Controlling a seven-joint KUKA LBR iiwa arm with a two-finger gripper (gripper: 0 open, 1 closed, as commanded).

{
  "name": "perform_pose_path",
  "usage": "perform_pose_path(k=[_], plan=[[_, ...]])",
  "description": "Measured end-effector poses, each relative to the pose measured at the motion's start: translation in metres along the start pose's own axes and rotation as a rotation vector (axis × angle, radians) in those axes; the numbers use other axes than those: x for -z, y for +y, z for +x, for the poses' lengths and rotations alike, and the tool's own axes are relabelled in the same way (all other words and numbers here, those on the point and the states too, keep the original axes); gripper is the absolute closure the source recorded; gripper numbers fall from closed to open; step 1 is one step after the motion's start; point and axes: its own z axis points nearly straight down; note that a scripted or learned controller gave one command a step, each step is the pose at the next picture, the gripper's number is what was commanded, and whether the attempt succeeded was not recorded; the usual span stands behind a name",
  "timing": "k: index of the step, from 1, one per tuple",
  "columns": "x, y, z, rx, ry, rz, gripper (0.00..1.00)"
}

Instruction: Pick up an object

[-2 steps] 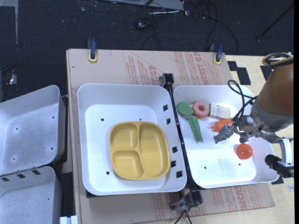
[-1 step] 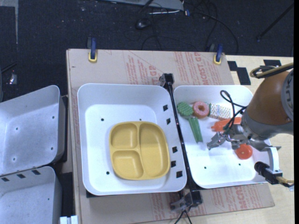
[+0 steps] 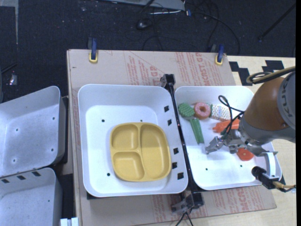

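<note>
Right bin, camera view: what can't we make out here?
- Gripper: too small and blurred to tell whether it is open or shut.
- Orange object and red object: partly covered by the arm, shapes unclear.
- Right bin: right wall hidden by the arm.

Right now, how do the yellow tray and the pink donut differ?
The yellow tray lies alone in the left bin; the pink donut sits in the right bin among other small items. The tray is large, squarish and split into three compartments; the donut is small, round, with a centre hole. Both lie flat, apart from the gripper.
</note>
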Motion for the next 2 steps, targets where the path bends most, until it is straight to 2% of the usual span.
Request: perform_pose_path(k=[1, 2], plan=[[0.011, 0.001, 0.000, -0.001, -0.001, -0.003, 1.00], [0.074, 0.002, -0.001, 0.004, -0.003, -0.008, 1.00]])
